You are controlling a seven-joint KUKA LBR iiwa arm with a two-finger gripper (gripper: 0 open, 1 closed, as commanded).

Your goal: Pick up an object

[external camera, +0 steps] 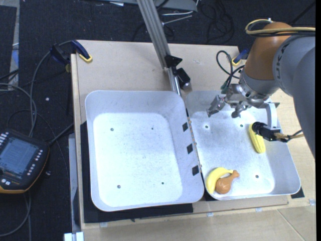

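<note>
Two shallow white bins sit side by side on the pale wooden surface (125,69). The left bin (98,102) shows a speckled floor with a few small holes. The right bin (286,177) carries everything there is to pick. At about 7 o'clock in it, close to the near rim, lies a yellow banana (217,174), curled around and touching an orange-brown toy drumstick (225,184) that lies just beside it toward the rim. A little toward 3 o'clock from the bin's middle lies a yellow oblong piece (258,142), perhaps a corn cob, well apart from the other two. The grey arm with its orange band (268,46) reaches in from the right, and its gripper (225,109) hangs over the right bin at roughly 11 o'clock, near the far rim. The jaws are spread with nothing between them, and they stand well apart from all three pieces. A clamp with a blue body and yellow tip (77,50) grips the surface at its 10 o'clock corner, and a teach pendant (17,159) lies on the dark floor out at 9 o'clock.
</note>
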